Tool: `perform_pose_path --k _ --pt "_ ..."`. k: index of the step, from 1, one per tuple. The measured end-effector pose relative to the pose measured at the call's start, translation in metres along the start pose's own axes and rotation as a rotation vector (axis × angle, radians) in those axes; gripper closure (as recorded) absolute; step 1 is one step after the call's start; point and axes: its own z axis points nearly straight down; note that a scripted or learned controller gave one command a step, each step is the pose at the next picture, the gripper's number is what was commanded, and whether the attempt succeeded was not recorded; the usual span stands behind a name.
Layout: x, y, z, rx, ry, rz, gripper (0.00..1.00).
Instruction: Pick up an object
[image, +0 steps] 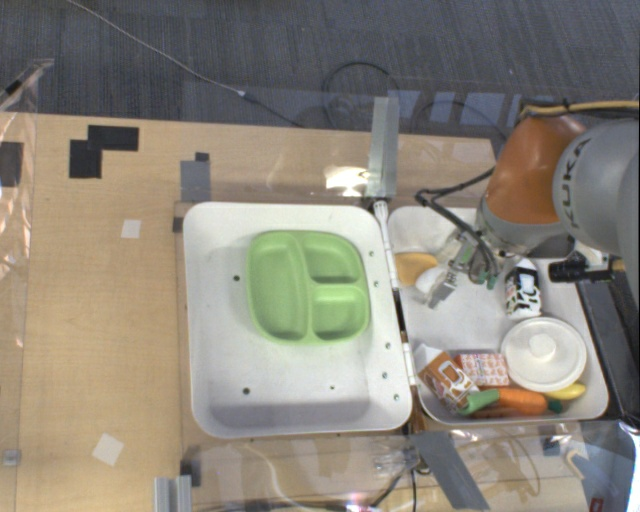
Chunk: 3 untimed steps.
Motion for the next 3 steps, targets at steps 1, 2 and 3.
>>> perform_pose_path --k 1,2,3 --pt "-0.003 -0.048 0.0 0.003 0.002 0.126 0.0" --pt "0.01 0.019 0.0 0.0 0.002 0.232 0.0" --pt "0.016 0.009 0.0 0.001 0.002 0.367 0.0"
